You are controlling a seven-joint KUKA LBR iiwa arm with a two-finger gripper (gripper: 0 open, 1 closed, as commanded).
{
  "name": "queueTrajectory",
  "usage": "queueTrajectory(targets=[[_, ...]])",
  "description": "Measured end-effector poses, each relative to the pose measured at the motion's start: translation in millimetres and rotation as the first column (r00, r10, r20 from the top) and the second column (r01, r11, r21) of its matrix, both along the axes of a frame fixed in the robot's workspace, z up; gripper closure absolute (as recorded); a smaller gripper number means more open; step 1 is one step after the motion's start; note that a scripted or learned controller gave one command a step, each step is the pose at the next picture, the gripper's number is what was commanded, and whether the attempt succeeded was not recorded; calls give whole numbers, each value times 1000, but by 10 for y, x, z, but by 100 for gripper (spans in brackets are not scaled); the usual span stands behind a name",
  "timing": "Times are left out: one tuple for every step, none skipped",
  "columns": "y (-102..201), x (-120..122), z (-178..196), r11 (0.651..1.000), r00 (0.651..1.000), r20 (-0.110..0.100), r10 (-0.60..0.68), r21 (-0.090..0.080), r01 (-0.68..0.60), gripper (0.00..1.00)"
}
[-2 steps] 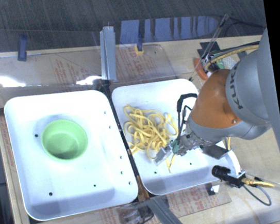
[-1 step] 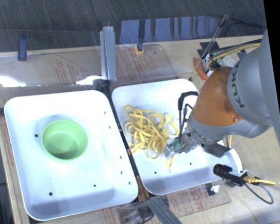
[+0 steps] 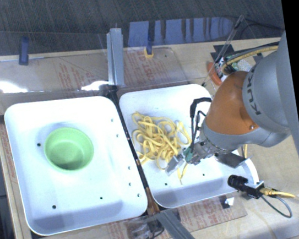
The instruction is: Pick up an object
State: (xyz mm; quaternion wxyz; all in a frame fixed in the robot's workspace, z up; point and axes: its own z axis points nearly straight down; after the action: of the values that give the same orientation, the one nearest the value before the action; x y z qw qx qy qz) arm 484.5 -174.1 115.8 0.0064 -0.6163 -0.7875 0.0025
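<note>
Left bin (image 3: 28, 162): one green bowl (image 3: 69, 149), upright. Right bin (image 3: 166, 197): tangle of yellow cord (image 3: 158, 137), its lower right end under the gripper (image 3: 182, 161). Gripper low at the tangle's edge, blurred; grip state and any hold cannot be told. Arm (image 3: 248, 112) covers the bin's right side.

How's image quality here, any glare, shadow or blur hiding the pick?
Camera view: glare whitens the left bin floor and the clear panel behind it; the green bowl reads clean. Soft overall, so the gripper at the yellow noodle tangle in the right bin is smeared, finger state unreadable. The arm shades that bin's right side.
</note>
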Motion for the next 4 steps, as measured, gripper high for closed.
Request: queueTrajectory(targets=[[37, 117, -260, 1000, 1000, 7, 26, -2, -26, 0], [41, 121, -174, 1000, 1000, 4, 30, -1, -30, 100], [42, 121, -174, 1000, 1000, 4, 30, -1, -30, 0], [48, 124, -91, 999, 999, 1, 33, 0, -33, 100]])
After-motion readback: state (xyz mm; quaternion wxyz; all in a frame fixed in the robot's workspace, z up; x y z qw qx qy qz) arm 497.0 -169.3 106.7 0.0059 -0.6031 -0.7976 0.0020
